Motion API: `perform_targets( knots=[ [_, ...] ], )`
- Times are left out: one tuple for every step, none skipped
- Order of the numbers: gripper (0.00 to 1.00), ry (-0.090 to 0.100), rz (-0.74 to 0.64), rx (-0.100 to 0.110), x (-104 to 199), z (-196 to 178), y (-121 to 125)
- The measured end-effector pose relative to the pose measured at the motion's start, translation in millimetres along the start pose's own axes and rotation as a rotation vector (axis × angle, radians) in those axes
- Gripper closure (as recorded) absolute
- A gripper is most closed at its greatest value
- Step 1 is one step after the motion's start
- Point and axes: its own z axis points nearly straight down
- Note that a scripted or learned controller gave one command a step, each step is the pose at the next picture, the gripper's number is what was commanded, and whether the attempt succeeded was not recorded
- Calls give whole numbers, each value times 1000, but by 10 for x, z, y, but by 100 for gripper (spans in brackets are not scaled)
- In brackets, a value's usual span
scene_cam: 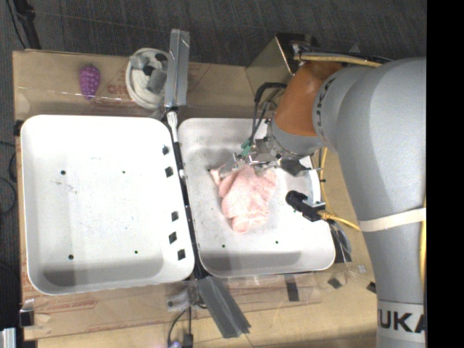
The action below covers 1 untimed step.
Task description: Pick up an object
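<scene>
A crumpled pink cloth [248,196] lies in the middle of the right bin [217,256]. My gripper [249,160] hangs right over the cloth's upper edge, reaching in from the right below the orange wrist band [297,107]. Its metal tips sit at or just above the fabric. I cannot make out whether any cloth is between them.
The left bin [94,201] stands beside the right one, with a divider and black clips [174,216] between them. On the cardboard behind the bins are a purple object [89,80] and a white coiled item [147,75]. The grey arm [377,143] covers the right side.
</scene>
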Motion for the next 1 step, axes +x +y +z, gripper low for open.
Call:
perform_targets(
  knots=[
    [0, 2, -71, 3, 549, 17, 87]
  ],
)
